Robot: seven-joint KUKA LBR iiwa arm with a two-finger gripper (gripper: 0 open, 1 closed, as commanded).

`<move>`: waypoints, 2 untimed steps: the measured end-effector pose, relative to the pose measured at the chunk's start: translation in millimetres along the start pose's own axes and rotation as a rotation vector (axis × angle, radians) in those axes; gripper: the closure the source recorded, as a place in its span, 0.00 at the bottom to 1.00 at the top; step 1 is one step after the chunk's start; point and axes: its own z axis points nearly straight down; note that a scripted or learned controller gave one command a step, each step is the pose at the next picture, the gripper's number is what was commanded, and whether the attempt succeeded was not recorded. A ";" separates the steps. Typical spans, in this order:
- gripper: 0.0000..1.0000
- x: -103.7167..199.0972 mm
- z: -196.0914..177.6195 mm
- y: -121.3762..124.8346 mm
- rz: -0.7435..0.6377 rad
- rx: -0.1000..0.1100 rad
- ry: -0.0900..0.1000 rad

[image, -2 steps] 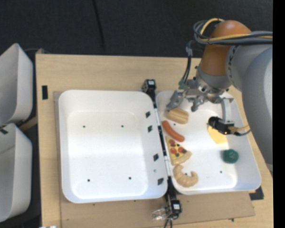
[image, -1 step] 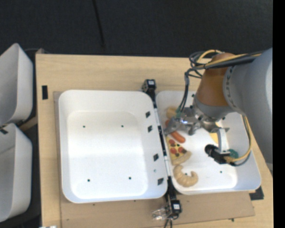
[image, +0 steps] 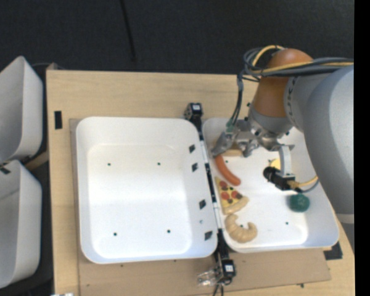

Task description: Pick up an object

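Observation:
My gripper [image: 237, 144] hangs low over the back left part of the right bin [image: 320, 227], under the grey arm with its orange band. Just in front of it lies an orange-red sausage [image: 228, 170], slanted along the bin's left wall. A toy pizza slice [image: 229, 196] lies in front of the sausage. Near the front left corner rests a tan croissant [image: 242, 229]. A green ball [image: 299, 203] sits at the right side of the bin, partly beside the arm.
The left bin [image: 86, 165] is a wide white tray beside the right one, parted from it by a thin wall with black clips [image: 205, 184]. The bulky arm covers the right bin's back right part.

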 end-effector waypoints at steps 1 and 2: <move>0.00 64.7 -106.8 -66.7 -0.004 -0.003 0.004; 0.00 -5.5 -103.7 -127.2 0.011 0.006 -0.002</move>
